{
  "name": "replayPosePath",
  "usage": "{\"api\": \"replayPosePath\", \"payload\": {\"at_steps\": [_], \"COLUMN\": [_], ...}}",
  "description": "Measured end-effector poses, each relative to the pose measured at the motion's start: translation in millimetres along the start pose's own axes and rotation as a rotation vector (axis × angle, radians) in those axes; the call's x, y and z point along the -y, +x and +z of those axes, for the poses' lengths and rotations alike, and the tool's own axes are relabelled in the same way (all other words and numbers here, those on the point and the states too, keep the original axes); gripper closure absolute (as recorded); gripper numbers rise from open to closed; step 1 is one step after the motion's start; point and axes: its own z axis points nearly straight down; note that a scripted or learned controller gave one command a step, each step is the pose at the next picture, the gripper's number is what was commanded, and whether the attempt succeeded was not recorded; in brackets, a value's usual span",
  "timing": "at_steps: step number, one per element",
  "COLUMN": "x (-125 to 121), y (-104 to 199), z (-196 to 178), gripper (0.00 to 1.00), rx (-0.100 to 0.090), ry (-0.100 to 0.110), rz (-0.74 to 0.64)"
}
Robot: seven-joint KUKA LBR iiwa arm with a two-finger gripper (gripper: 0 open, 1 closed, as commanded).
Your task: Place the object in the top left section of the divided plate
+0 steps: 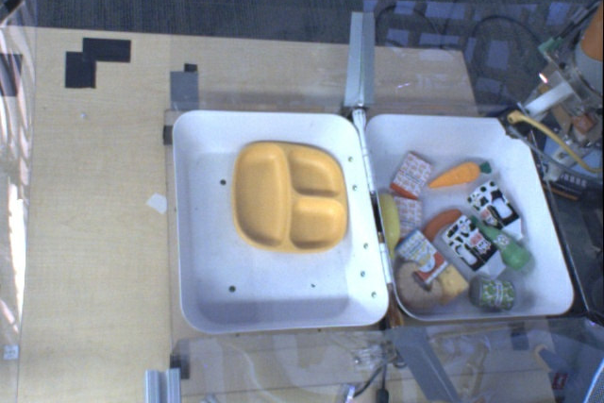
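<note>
A yellow divided plate (288, 195) lies in the left bin (203, 278), with one long section on its left and two smaller ones on its right; all three hold nothing. The loose objects are in the right bin (552, 283): an orange carrot (456, 175), two cow-patterned cartons (494, 203), a small red-and-white box (411, 173), a banana (389, 217) and others. My gripper (559, 95) is at the view's right edge, beyond the right bin's far right corner, away from every object. Nothing hangs from it.
Also in the right bin are a green bottle (511, 251), a green can (493, 294), a round brown bread (420, 286) and a yellow wedge (453, 279), packed close together. A metal divider (359, 71) runs between the bins at the back.
</note>
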Motion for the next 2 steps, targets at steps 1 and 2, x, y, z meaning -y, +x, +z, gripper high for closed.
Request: {"api": "replayPosePath", "payload": {"at_steps": [1,2], "x": [18.8,18.3], "y": [-82.7,-81.3], "z": [117.5,109.9], "gripper": [0.00,1.00], "rx": [-0.001,0.000], "ry": [0.001,0.003], "rz": [0.106,0.103]}}
